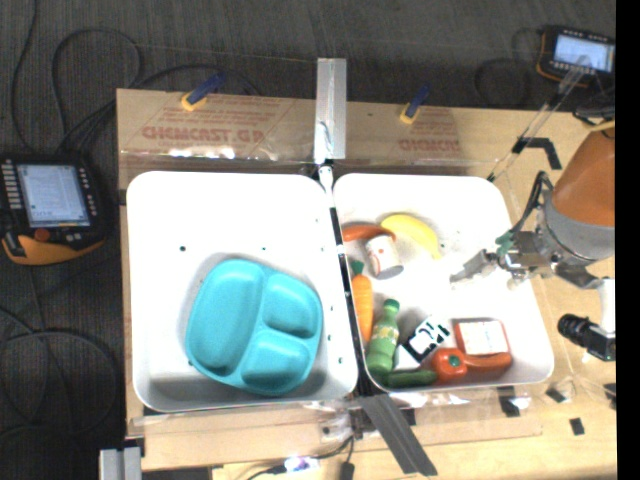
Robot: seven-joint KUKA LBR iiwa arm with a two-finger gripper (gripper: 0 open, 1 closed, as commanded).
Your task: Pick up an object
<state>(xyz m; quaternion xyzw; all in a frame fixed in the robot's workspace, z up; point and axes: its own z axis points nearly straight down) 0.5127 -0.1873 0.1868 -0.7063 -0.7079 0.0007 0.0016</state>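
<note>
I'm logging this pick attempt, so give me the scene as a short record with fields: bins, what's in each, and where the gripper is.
left bin: one blue divided plate
right bin: banana, carrot, green bottle, red-and-white box, other small items
crowding: items bunched along the right bin's left and near sides
gripper: over the right bin's right part, above bare floor
held: nothing seen between the fingers

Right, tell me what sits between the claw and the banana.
Nothing visible. The claw hovers over bare floor of the right bin, and the banana lies up-left of it with open white floor between.
</note>
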